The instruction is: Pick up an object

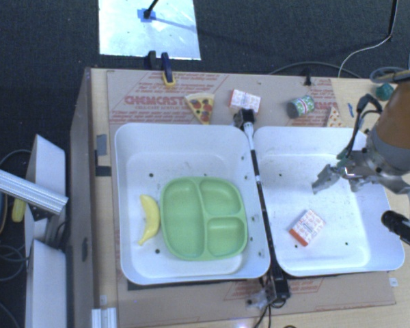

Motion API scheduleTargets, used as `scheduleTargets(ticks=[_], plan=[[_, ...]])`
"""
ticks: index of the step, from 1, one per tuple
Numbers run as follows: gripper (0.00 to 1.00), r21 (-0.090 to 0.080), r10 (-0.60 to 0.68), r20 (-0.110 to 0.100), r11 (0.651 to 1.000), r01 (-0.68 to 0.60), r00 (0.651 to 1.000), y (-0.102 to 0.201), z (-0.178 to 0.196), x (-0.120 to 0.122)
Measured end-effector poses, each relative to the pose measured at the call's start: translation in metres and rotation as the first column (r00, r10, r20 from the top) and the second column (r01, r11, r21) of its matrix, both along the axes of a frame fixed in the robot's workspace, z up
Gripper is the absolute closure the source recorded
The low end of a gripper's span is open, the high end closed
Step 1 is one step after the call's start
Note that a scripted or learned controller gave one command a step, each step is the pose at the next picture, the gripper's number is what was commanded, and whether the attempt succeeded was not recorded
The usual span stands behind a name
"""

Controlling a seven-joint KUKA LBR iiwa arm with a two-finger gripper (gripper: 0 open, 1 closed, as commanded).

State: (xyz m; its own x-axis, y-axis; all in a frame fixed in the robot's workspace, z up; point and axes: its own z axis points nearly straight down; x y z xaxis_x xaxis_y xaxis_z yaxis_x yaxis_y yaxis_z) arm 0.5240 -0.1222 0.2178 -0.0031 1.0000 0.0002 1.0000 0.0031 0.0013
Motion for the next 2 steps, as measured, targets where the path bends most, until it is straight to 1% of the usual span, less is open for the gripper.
scheduleTargets(ticks=[1, 2], plan=[[0.0, 0.0, -0.002, -0.002, 1.0, 0.002, 1.0, 0.028, -0.102, -0.019], [0.0, -0.002, -0.003, 0.002, 1.0, 0.003, 1.0, -0.032, -0.055, 0.012]])
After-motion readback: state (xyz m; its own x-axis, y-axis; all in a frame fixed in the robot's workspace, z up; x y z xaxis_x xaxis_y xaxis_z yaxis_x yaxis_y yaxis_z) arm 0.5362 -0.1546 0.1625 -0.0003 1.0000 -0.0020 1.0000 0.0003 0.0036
